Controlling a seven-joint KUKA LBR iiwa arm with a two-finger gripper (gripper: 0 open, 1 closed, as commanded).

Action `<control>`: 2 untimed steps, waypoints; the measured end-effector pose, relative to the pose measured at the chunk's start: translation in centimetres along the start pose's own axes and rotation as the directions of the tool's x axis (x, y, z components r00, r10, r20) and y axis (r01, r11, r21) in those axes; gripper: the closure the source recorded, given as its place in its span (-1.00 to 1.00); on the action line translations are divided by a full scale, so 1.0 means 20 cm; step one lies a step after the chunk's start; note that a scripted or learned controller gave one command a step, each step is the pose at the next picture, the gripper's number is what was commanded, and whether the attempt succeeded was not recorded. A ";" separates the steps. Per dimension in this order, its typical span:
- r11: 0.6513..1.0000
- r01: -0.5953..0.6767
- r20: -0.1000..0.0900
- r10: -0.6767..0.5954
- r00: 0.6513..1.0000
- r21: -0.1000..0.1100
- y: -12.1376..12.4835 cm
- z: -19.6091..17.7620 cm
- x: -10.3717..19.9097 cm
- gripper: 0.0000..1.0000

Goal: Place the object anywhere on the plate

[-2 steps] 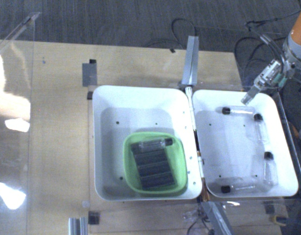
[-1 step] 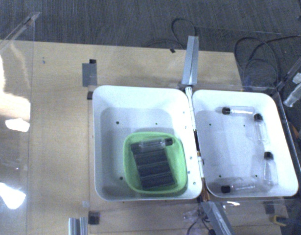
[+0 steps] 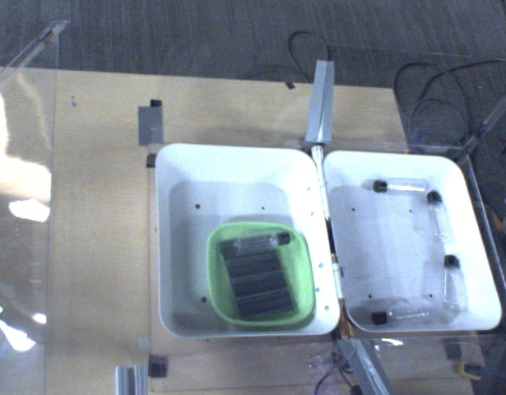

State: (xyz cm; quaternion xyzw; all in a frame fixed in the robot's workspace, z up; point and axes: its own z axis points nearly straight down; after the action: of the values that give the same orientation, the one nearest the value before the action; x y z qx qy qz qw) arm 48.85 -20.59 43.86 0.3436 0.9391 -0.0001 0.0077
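A light green square plate [image 3: 298, 257] sits in the left white bin [image 3: 178, 220], toward its front right. On the plate lies a dark ridged rectangular object [image 3: 257, 278], tilted slightly, with a clear tube with a black cap [image 3: 261, 239] along its far end.
The right white bin [image 3: 359, 245] holds several clear tubes with black caps along its edges [image 3: 405, 186] [image 3: 450, 282] [image 3: 392, 315]. A grey metal post [image 3: 320, 105] stands behind the seam between the bins. Cables lie on the floor at the back right.
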 end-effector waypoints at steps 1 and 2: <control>0.999 -0.035 -0.006 0.035 0.999 0.001 0.28 0.50 -0.31 -1.00; 0.997 0.077 -0.001 -0.077 0.997 -0.001 0.42 0.02 -0.48 -1.00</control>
State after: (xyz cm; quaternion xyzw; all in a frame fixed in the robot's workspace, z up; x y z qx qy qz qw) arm 61.55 -20.45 43.73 0.3073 0.9516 0.0002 0.0075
